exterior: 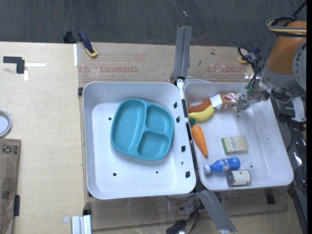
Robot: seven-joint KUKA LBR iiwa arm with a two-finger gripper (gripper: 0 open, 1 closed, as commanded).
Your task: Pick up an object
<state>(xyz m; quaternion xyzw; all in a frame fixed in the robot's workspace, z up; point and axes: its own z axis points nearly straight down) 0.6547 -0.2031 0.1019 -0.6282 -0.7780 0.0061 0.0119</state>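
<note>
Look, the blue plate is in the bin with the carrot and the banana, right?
Not quite. The camera view shows the blue plate alone in the left bin. The carrot and the banana lie in the right bin.

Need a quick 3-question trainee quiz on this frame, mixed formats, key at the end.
1. True or false: the blue divided plate lies in the same bin as the carrot.
2. Multiple choice: which item lies closest to the gripper? A) small can B) orange-and-white packet C) blue bottle
3. Fill in: the banana sits near the ___ wall of the right bin, next to the divider.

Key:
1. False; the plate is alone in the left bin, the carrot is in the right bin.
2. B
3. left
</note>
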